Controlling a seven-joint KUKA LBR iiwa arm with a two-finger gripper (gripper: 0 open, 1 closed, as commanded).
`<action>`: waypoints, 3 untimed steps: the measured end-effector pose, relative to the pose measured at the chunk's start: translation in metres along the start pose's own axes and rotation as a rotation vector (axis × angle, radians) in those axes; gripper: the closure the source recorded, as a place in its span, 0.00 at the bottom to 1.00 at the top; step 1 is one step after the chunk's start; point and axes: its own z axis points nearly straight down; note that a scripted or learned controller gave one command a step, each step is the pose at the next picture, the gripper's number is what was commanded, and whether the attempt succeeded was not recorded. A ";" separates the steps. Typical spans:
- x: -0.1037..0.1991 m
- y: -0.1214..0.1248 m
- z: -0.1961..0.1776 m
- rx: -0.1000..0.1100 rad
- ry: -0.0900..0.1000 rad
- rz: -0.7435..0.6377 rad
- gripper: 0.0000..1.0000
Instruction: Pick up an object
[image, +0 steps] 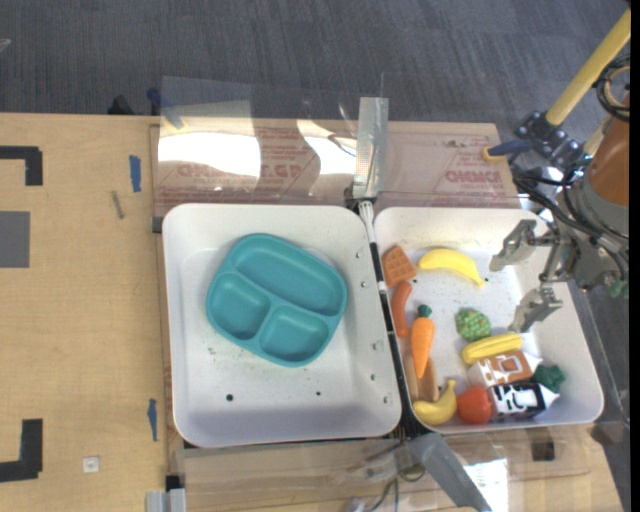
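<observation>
2 white bins sitting side by side on the wooden desk | left bin holding 1 teal divided plate | right bin holding 2 bananas, 1 carrot, more toy food along its left and lower edges | gripper hovering upper right, fingers spread, pinching nothing | grey carpet up top

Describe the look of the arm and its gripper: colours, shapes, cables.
The arm at the view's right edge shows an orange band, with dark cables looping beside it. Below sits a cluttered grey-and-black wrist section. The gripper is bare silvery metal, with two slim angled fingers built of linked plates. No markings are legible on it.
</observation>
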 end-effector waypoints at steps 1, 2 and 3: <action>-0.033 -0.021 0.102 -0.003 0.010 0.004 0.00; -0.048 -0.008 0.183 0.002 -0.009 -0.032 0.00; -0.050 0.018 0.183 0.003 -0.012 -0.082 0.00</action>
